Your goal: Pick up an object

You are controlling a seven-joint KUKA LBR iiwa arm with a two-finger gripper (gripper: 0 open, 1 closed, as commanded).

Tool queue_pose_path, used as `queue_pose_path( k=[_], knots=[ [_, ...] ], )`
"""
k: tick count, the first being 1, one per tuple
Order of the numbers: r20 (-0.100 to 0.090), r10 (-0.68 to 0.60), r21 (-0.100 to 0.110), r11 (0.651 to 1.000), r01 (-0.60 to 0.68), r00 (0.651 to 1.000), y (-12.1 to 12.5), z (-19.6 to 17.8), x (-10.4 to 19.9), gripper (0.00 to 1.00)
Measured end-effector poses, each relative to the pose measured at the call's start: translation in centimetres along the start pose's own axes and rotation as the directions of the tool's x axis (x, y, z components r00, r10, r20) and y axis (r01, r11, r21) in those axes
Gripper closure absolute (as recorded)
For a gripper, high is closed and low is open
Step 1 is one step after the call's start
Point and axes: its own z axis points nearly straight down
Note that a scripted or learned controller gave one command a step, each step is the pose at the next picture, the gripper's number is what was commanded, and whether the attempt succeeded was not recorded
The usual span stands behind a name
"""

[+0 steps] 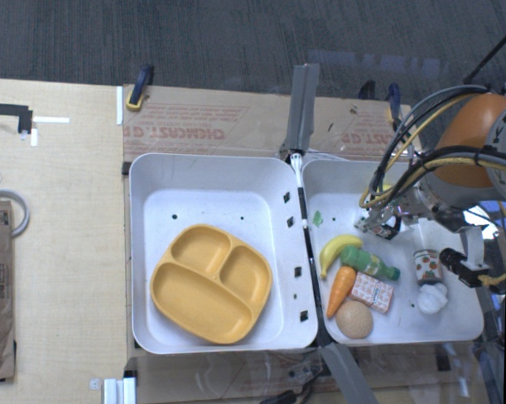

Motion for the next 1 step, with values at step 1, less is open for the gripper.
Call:
queue_pose_path(
  k=[1],
  knots=[
    [0.009, 0.004, -0.013, 1.0, -0.004, 1.0, 0.36, -1.5, -0.44, 1.0]
  ],
)
